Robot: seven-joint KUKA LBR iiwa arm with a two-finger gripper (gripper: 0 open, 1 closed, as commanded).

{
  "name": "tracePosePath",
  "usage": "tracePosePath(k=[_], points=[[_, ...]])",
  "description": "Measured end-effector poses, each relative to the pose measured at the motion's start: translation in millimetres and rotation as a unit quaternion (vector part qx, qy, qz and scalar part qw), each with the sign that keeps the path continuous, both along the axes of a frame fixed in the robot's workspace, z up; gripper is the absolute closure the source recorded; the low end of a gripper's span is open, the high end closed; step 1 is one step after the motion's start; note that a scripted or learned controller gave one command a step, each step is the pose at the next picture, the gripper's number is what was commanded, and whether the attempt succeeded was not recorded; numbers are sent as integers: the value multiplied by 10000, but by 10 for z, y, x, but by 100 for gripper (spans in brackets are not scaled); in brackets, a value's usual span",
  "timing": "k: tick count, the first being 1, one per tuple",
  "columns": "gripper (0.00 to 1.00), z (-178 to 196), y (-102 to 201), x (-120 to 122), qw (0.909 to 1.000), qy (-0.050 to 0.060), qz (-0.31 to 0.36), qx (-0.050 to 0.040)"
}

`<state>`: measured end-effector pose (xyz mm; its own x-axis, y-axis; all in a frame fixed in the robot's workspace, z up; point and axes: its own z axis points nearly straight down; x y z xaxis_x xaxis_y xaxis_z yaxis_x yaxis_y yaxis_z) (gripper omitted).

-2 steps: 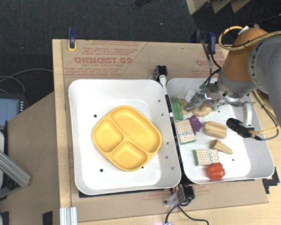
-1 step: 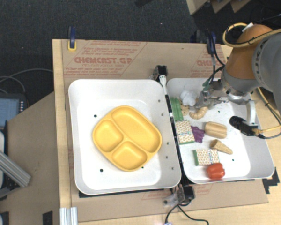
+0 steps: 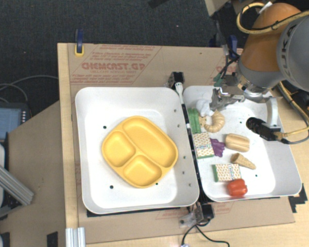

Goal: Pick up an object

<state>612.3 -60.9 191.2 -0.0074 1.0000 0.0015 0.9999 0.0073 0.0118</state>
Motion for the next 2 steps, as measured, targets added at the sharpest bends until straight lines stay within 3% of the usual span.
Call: tracePosePath(k=[1, 2], points=[[100, 443, -483, 189, 10000, 13, -52, -29], [100, 554, -914, 396, 10000, 28, -52, -29]])
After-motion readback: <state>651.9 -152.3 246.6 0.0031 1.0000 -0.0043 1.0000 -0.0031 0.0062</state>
